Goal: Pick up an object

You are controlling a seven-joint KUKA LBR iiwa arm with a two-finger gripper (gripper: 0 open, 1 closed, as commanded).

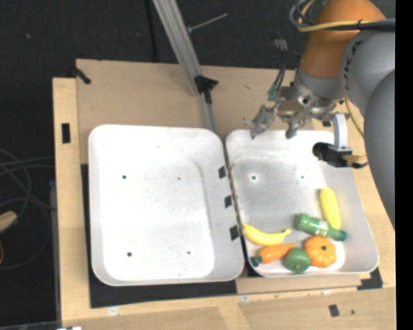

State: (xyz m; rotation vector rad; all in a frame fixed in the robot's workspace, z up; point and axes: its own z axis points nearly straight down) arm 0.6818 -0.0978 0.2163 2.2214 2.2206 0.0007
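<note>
Nearest the camera, at the lower right of the frame, the toy produce is bunched in the front corner of the right bin (282, 163). A yellow banana (265, 235) lies along the inner wall by the divider; just beside it are an orange carrot (275, 252), a green pepper (297, 260) and an orange pumpkin (321, 250), packed close and apparently touching. Behind them a green cucumber-like piece (318, 226) lies slanted, with a second yellow piece, perhaps corn or another banana (330, 207), along the right wall.

The left bin (158, 205) sits at center left on the wooden surface (124, 95).

Farthest, at the upper right, the gripper (281, 124) hangs over the back rim of the right bin, well apart from the pile. Its jaws look spread and released, with nothing between them.

To pick well, my judgement is that the arm should travel toward the lower right and choose a piece with free space around it. The yellow piece by the right wall or the banana look less crowded than the pepper and pumpkin. Aligning the jaws across the narrow width of an elongated piece should help, while descending clear of the bin wall, which could block one finger.
</note>
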